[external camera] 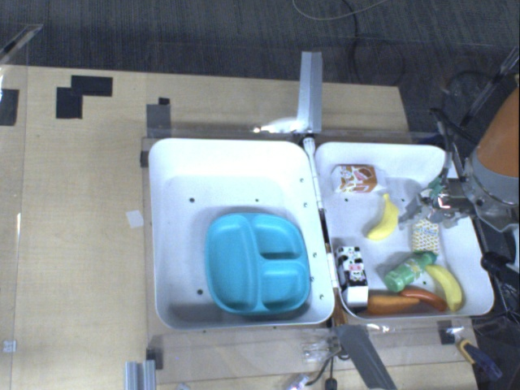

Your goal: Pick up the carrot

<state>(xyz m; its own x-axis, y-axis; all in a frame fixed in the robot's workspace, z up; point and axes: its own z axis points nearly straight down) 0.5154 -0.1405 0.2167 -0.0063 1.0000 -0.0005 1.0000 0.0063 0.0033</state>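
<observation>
Tool (436,205), grip state not discernible to me, hovers by my right bin's (479,299) far side; carrot (404,301) lies nearer the camera, apparently crosswise along the front wall.

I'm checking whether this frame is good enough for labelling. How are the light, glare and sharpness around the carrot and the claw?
Camera view: light is even and soft; the carrot reads clearly at the right bin's near wall, though edges are a bit soft; a bright glare spot sits behind the left bin; the claw is small and slightly blurred.
</observation>
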